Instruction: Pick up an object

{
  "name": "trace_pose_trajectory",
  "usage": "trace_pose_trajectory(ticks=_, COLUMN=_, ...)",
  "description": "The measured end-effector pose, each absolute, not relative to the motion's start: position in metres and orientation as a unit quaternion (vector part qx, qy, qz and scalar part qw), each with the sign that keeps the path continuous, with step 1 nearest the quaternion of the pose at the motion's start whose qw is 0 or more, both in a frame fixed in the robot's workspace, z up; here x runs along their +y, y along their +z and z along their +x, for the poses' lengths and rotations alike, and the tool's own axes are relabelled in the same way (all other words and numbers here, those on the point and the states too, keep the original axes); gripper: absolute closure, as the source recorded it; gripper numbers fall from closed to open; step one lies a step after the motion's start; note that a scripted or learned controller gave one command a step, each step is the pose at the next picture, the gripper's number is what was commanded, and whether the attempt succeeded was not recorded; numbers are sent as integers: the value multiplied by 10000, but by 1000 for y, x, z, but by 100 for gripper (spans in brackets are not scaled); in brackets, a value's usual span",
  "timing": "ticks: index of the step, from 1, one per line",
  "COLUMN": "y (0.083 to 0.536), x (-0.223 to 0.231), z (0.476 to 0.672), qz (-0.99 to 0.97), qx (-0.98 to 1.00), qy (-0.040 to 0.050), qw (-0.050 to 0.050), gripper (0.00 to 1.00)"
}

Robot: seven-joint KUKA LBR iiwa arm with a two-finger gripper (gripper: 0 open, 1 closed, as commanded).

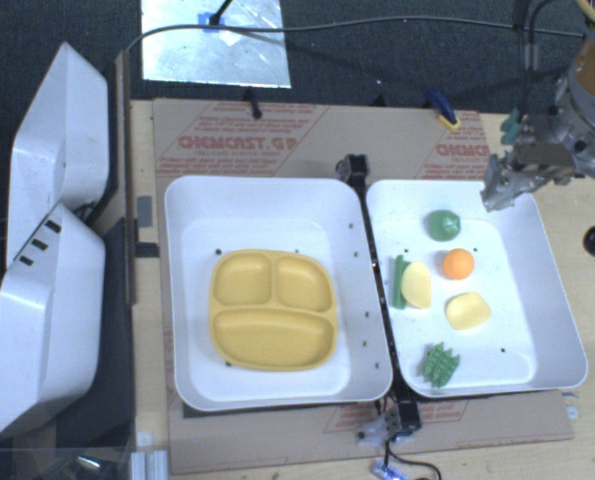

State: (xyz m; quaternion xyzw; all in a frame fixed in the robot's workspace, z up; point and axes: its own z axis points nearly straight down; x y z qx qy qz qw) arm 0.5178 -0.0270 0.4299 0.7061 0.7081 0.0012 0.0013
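Note:
The right bin [537, 268] holds a round green piece [442, 225], an orange ball [458, 264], a pale yellow piece with a green strip along its left side [413, 284], a yellow block [467, 311] and a spiky green piece [439, 364]. My gripper [499, 196] hangs over that bin's far right rim, up and to the right of the round green piece. Nothing shows between its fingers.
The left bin [192, 218] carries a yellow divided plate [273, 309]. A black clamp [353, 166] sits where the two bins meet at the back. A foil sheet [212, 28] lies beyond the bench, and white housings [52, 238] stand at the left.

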Motion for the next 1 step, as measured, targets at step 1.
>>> trace_pose_trajectory(ticks=1, y=423, x=-164, z=498, qz=7107, qx=7035, qy=-7, qw=6, gripper=100)
